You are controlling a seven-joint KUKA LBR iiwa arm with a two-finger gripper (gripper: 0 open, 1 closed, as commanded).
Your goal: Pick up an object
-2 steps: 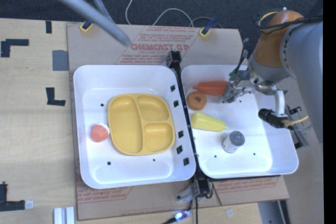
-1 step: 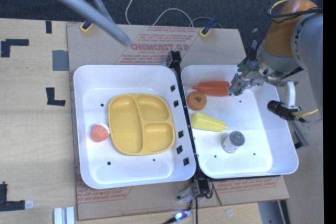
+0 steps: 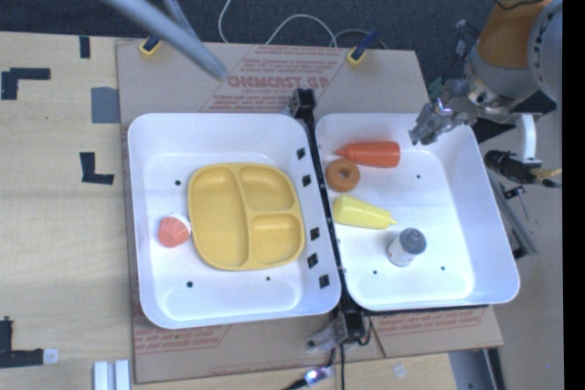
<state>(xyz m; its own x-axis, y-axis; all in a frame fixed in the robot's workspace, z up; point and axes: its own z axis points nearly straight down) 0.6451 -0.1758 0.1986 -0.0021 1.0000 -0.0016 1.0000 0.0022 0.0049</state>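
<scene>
On the left of the tabletop [image 3: 55, 196] sits the left bin [image 3: 146, 224]. At its left side lies a small pink-orange lump [image 3: 173, 232], touching the edge of a yellow divided plate [image 3: 245, 216] that takes up the middle of that bin. The lump is too blurred for me to say what it is.

Past the black divider [image 3: 315, 196] lies the right bin [image 3: 475, 224]. Near its upper left an orange carrot [image 3: 369, 153] lies on its side, with a small brown ring-shaped piece [image 3: 343, 175], like a doughnut, just below it and close to the divider. Below that rests a yellow cone-shaped piece [image 3: 362, 214], pointing right. Lower still, toward the middle of the bin, stands a small grey and white thing [image 3: 405, 246] with a round top; I cannot make out what it is.

The pincer [image 3: 426, 131] hangs at the upper edge of the right bin, just right of the carrot's tip and apart from it. Nothing shows between its tips; how far apart they stand I cannot tell, as they are small and dark against the bin. The grey arm with its orange band [image 3: 512, 14] runs off at the right edge, cut off there.
</scene>
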